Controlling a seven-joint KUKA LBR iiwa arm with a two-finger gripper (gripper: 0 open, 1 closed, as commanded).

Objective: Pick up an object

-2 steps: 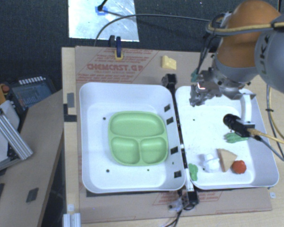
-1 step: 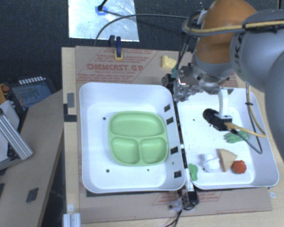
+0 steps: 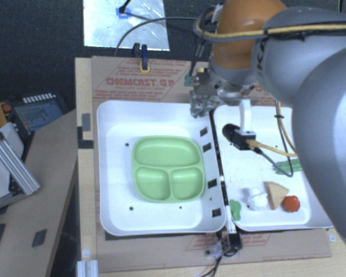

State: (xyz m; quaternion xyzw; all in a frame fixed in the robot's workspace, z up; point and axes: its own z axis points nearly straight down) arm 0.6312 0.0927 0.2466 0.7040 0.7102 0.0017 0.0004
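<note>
My gripper point(image 3: 201, 106) hangs over the back end of the divider between the two bins, with the orange band of the arm above it. A green three-part plate point(image 3: 166, 168) lies in the middle of the left bin point(image 3: 112, 154). Along the front of the right bin point(image 3: 265, 224) lie a red ball point(image 3: 290, 203), a tan wedge point(image 3: 274, 193), a small white object point(image 3: 255, 198) and a small green piece point(image 3: 235, 208). A green object point(image 3: 290, 167) lies further back at the right, partly under the arm. None of these touches the gripper.
The grey arm covers the right side of the right bin. A cardboard sheet point(image 3: 139, 79) lies under both bins, with a blue and yellow clamp point(image 3: 143, 57) at its back edge. Black clips point(image 3: 208, 148) line the divider.
</note>
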